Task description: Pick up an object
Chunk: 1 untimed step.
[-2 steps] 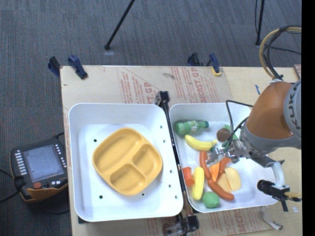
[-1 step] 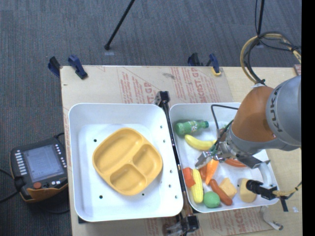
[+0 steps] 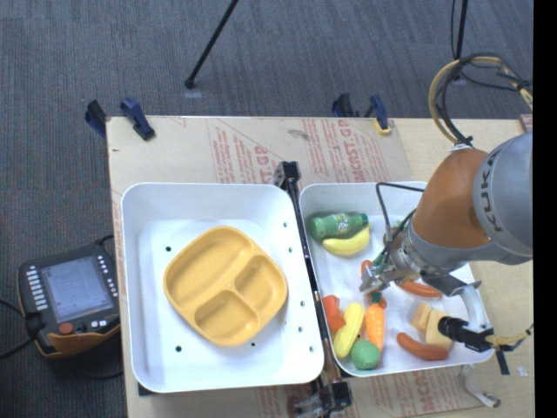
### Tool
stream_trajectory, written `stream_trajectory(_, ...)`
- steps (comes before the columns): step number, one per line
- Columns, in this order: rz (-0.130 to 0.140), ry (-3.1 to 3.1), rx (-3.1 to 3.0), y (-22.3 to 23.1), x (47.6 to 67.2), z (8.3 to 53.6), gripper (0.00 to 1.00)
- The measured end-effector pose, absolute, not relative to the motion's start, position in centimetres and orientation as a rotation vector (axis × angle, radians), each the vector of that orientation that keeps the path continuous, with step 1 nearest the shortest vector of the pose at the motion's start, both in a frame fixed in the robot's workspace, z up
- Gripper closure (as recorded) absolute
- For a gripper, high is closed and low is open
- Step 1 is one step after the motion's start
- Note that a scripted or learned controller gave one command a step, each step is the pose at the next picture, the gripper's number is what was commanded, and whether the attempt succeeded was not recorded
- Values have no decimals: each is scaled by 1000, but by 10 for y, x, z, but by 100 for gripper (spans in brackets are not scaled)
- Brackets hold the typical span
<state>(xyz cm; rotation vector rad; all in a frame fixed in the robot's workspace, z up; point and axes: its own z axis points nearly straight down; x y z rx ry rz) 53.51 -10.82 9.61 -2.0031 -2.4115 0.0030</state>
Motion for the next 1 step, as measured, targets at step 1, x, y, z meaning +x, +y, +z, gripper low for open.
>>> stream_trajectory(1,2,-2294,-2143,-39,497,288,100)
